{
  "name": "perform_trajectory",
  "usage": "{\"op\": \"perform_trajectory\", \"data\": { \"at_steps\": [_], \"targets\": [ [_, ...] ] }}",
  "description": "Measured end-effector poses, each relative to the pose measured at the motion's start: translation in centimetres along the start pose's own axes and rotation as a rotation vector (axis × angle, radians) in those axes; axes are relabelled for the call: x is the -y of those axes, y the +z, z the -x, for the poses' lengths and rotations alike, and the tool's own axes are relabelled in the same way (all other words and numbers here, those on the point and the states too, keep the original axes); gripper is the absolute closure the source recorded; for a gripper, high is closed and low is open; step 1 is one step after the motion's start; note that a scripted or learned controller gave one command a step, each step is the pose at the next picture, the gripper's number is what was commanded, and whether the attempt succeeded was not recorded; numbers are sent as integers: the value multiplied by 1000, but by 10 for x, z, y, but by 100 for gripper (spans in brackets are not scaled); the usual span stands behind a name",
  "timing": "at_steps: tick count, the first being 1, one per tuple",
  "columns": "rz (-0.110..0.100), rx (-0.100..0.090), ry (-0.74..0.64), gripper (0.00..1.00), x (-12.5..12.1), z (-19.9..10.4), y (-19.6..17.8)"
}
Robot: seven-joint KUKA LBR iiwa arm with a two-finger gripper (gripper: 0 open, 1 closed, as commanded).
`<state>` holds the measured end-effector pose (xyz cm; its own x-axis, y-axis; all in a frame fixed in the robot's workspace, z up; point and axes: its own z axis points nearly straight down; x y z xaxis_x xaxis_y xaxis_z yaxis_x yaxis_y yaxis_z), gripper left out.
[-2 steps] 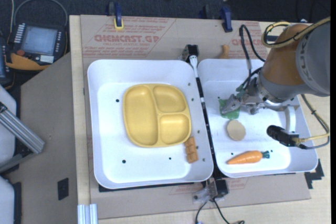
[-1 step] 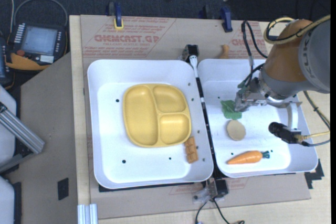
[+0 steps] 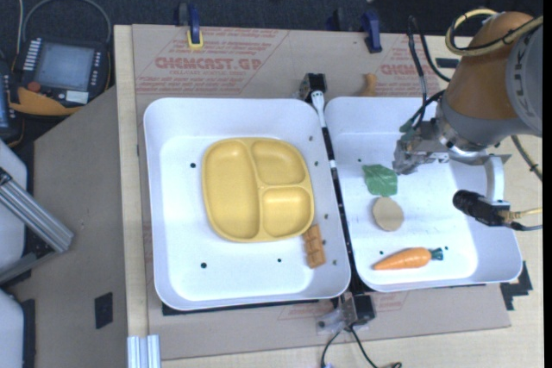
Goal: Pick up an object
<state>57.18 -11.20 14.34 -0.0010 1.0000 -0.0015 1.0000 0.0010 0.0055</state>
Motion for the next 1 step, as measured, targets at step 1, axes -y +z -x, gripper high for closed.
{"op": "perform_trajectory", "data": {
  "at_steps": [1],
  "targets": [
    [1, 0, 1, 100, 5, 4, -46]
  ]
}}
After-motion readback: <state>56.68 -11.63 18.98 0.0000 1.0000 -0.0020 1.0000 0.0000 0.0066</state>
